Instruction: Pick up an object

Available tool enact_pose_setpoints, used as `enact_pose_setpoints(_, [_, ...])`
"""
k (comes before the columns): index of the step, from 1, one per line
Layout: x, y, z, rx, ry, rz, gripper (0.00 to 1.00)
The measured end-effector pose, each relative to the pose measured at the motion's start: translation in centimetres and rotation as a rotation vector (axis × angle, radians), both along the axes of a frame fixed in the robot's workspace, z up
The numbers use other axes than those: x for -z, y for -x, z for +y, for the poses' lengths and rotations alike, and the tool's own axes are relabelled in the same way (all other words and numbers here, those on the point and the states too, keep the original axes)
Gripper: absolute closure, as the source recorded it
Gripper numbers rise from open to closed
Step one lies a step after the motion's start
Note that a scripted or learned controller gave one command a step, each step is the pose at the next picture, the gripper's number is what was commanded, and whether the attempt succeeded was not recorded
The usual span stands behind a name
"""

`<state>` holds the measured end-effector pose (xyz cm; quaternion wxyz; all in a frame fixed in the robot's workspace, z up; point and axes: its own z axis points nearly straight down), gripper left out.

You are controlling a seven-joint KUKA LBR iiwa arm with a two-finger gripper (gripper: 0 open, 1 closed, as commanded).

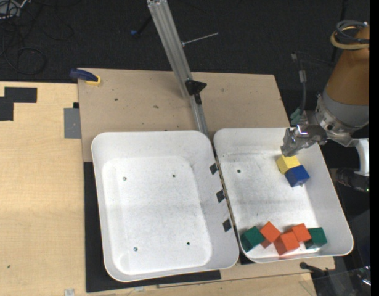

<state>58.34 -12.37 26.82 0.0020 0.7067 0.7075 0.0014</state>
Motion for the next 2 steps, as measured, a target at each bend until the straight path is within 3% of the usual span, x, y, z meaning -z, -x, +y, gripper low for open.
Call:
enact_pose_setpoints(1, [1.9,0.9,5.1,-0.002,-0.004,0.010,1.00])
enact_pose_setpoints(2, [1.5,2.1,10.3,-0.003,-0.004,0.010,1.00])
